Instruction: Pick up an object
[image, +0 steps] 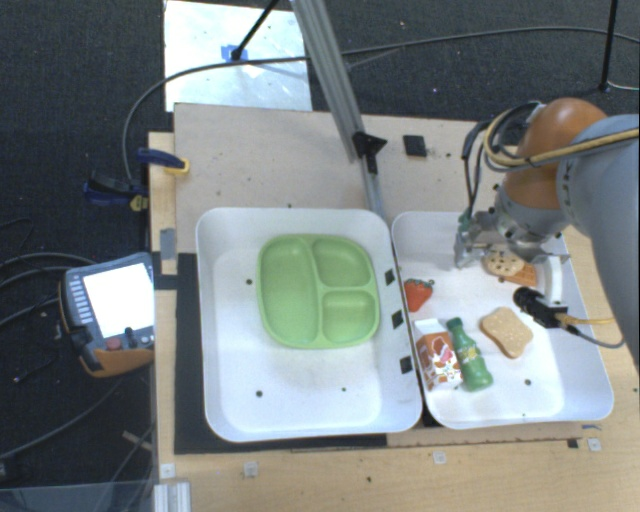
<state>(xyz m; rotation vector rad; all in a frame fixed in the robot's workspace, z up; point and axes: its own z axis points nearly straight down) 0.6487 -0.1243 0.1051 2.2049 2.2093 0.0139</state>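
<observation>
The grey arm with its orange band reached in from the right, and its two-finger gripper (473, 250) hung low over the far part of the right-hand shallow white bin (590, 400), just beside a round brown cookie-like piece (500, 265) that lay touching a reddish strip (526, 274). Whether the jaws were spread or pressed together could not be told from this slanted view, and nothing showed between them. Nearer the front of the same bin lay a tan slice of toy bread (506, 331), a green plastic bottle (470, 357) touching a small orange-and-white carton (438, 361), and a red strawberry-like toy (417, 294) close to the dividing wall. The left-hand white bin (225, 400) held a pale green divided plate (318, 290). The cookie looked the likeliest target, being nearest the gripper. To do the step well, the gripper should probably be centred over that flat piece, straddling its edges, and descend fully to the bin floor before closing, since a thin disc slips away easily.
</observation>
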